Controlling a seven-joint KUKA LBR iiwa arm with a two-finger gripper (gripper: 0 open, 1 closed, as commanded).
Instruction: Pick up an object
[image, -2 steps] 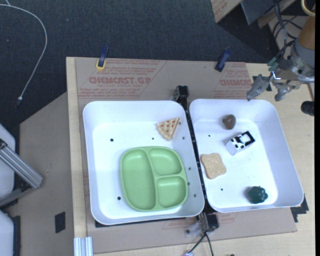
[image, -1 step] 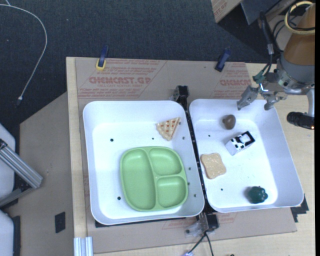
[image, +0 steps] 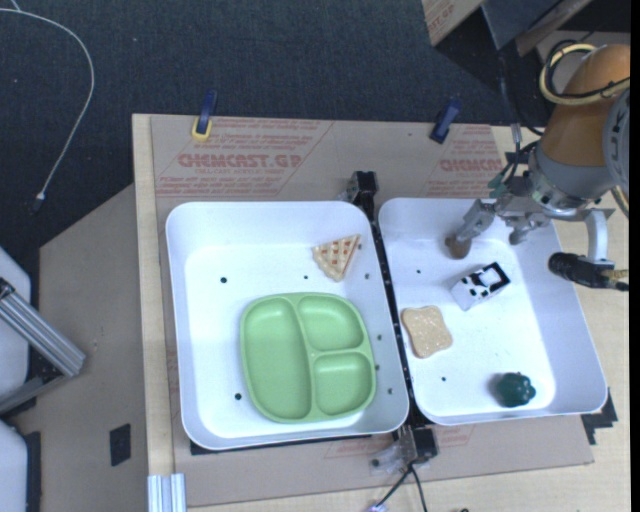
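A small black-and-white block-shaped toy (image: 479, 284) lies in the right white plastic bin (image: 560, 340), in the upper middle of that bin, right of the frame's centre. It is the item nearest the arm, so it is the likely target, though the task names none. Just above and beside it hangs the two-finger metal gripper (image: 490, 228), its fingers spread apart with nothing between them; one fingertip (image: 460, 243) sits low near the bin floor, up and left of the toy, apart from it.

Below and left of the toy lies a tan slice of toy bread (image: 427, 331), and at the bin's lower right a dark green rounded toy vegetable (image: 515, 389), both well apart from the gripper.

To do this step well, the gripper should probably centre over the toy so the fingers straddle it, then descend before closing; the bin's smooth floor may let the toy slide.

The left white bin (image: 200, 300) holds a pale green divided plate (image: 306, 356) and, above it, a tan waffle-patterned toy wedge (image: 338, 256). Both bins rest on a brown cardboard sheet (image: 300, 150) with red lettering, over dark blue carpet (image: 200, 50) along the top of the frame
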